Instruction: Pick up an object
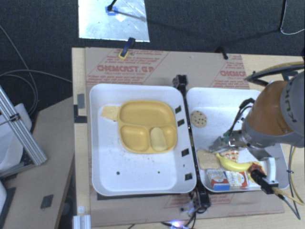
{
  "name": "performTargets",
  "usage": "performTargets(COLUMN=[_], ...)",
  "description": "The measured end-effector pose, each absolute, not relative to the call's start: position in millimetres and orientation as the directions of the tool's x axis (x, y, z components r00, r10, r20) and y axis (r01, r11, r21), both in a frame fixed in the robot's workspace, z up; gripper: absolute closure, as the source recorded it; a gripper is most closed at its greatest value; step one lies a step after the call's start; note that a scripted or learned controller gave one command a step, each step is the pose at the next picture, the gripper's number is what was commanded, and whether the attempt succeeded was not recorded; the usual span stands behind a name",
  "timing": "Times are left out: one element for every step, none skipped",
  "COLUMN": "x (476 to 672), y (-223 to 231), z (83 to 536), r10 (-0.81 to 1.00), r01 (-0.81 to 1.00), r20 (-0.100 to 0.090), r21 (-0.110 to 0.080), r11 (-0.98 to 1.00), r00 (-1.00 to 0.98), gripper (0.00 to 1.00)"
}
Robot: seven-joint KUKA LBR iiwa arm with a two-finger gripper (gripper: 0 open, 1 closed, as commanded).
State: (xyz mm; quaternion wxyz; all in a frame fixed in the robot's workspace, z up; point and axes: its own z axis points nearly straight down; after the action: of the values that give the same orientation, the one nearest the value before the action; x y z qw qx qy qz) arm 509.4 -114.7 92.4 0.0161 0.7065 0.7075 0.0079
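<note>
A brown cardboard-covered table [143, 68] carries two shallow white bins side by side. Over the right bin [217, 99] the grey arm with its orange band [269, 111] reaches in, and its claw [223, 144] sits low near the bin's middle; whether it is spread or closed, I cannot tell, and nothing is visibly caught in it. Just below it lies a banana [234, 164], touching a slice of bread [206, 159] at its left and a small carton [228, 179] beneath. A round cracker [198, 119] rests apart, up-left. The left bin [102, 175] holds a yellow divided tray [145, 126] with a pale flat piece [110, 112] at its left edge.
</note>
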Motion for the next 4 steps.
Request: performTargets(x=[519.8, 490.8, 495.3, 493.2], y=[-167.9, -110.3, -113.9, -139.0], z=[151.3, 89.0, 103.8, 189.7], r10=[1.000, 1.000, 1.000, 1.000], r01=[1.000, 1.000, 0.999, 1.000], r20=[-0.006, -0.017, -0.019, -0.004], r21=[0.009, 0.023, 0.034, 0.010], r11=[-0.003, 0.001, -0.003, -0.001], r00=[0.003, -0.001, 0.004, 0.001], gripper=[0.00, 0.00, 1.00, 1.00])
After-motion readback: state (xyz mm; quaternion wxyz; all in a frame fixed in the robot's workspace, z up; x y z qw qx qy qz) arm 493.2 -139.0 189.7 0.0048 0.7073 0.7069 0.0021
